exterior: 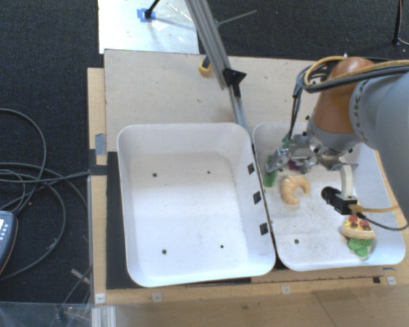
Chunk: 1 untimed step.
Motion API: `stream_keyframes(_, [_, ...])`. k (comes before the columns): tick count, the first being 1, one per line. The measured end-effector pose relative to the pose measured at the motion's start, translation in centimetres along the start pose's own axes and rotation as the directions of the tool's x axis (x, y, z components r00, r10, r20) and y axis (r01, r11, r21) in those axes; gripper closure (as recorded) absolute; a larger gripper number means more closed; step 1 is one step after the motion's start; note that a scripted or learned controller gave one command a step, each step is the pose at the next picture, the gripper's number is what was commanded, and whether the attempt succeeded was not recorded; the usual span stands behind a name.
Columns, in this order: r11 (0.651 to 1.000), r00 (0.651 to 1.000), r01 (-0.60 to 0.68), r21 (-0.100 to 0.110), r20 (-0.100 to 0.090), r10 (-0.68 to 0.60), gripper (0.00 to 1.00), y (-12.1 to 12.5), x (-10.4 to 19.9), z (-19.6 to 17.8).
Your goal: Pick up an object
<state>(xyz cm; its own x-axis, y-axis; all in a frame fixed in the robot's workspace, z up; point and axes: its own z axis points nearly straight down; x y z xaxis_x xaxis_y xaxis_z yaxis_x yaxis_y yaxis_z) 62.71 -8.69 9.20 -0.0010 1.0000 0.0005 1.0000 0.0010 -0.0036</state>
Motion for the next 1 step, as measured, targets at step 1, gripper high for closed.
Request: stream_keyframes(1, [1.0,1.0,-0.001,-0.007,0.0,0.001,1.0,0.21,-0.05,-1.43])
